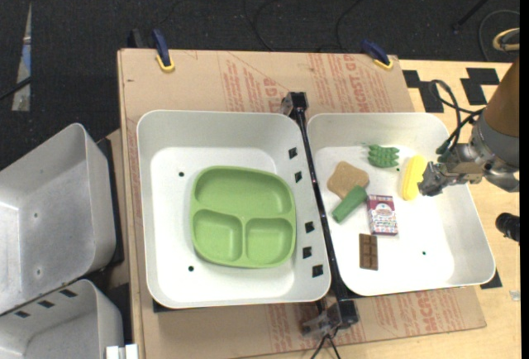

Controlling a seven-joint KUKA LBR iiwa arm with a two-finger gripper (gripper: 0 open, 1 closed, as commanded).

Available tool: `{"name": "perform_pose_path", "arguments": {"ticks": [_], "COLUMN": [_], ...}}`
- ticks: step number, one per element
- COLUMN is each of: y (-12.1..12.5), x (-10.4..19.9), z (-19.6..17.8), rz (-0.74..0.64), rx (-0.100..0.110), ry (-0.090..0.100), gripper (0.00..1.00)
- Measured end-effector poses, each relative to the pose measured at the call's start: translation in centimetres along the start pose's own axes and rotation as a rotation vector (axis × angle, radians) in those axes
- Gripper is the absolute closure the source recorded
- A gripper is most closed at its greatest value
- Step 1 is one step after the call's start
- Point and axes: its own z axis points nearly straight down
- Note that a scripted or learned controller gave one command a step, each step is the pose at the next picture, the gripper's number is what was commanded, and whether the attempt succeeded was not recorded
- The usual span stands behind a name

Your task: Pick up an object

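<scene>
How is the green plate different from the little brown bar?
The green plate is big and light green; the brown bar is small and dark brown. The plate has three sections, the bar is a plain flat strip. The plate lies in the left bin, the bar in the right bin. Both lie flat.

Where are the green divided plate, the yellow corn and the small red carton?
green divided plate (243, 215), camera view, centre ridge between compartments
yellow corn (411, 177), camera view, middle of its body
small red carton (382, 214), camera view, centre of its top face
</scene>
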Motion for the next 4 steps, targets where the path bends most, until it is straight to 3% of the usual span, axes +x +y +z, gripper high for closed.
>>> {"name": "perform_pose_path", "arguments": {"ticks": [1, 4], "y": [0.1, 0.8], "x": [0.0, 15.6], "z": [-1.7, -3.4], "rz": [0.0, -0.006], "rx": [0.003, 0.005], "ry": [0.001, 0.005], "gripper": [1.0, 1.0]}}
